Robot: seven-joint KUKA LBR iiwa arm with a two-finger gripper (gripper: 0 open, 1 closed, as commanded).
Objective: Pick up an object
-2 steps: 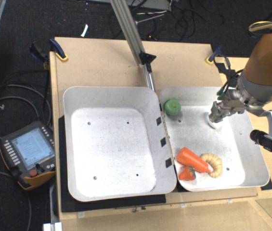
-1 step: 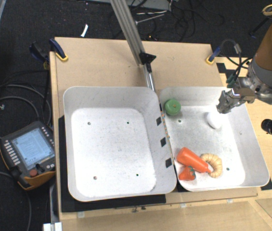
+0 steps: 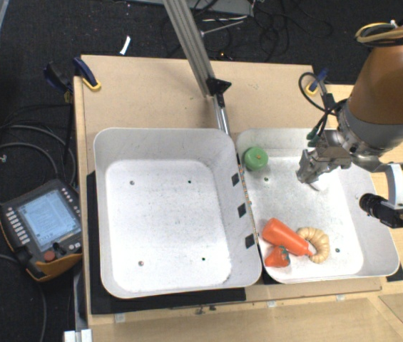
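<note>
Camera view showed the arm (image 3: 383,84) reaching in from the right over the right bin (image 3: 372,262), its orange band above the grey wrist. The gripper (image 3: 314,177) hung over the upper middle of that bin, pointing down at the white floor. Whether it was open or closed could not be told from this angle, and nothing could be seen held in it.

Four things lay in the right bin. A green ball (image 3: 255,158) sat near the upper left corner, close to the wall shared with the left bin (image 3: 115,148) and well apart from the gripper. Toward the lower left of the bin lay a carrot (image 3: 285,236), tilted with its thick end up and to the left. A small red piece (image 3: 277,257) rested just below the carrot, touching or nearly touching it. A curled tan pastry (image 3: 316,243) lay against the carrot's right end.

Both bins sat side by side on a wooden bench (image 3: 158,91). A control pad (image 3: 42,223) with a lit screen lay on the dark floor to the left of the bench.
</note>
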